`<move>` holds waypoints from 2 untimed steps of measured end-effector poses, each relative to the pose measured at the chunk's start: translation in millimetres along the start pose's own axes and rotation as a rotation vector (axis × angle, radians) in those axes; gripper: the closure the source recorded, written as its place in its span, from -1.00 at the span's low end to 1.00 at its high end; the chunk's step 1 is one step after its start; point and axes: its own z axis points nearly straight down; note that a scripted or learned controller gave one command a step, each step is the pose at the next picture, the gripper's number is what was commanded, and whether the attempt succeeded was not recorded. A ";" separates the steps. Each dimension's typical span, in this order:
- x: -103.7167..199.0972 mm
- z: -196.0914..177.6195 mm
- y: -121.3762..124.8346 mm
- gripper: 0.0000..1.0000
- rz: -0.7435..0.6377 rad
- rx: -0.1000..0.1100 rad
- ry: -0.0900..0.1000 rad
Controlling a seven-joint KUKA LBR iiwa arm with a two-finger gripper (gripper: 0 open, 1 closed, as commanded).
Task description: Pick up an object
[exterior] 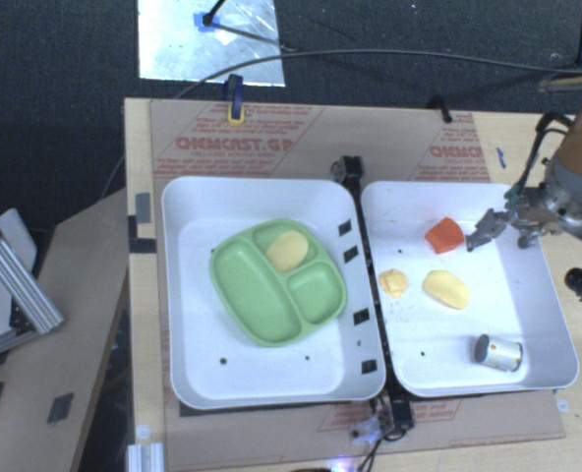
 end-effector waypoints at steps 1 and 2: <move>0.4 -7.3 3.0 -1.00 -0.003 -0.012 -0.003; 4.2 35.0 1.1 -1.00 -0.002 -0.010 -0.002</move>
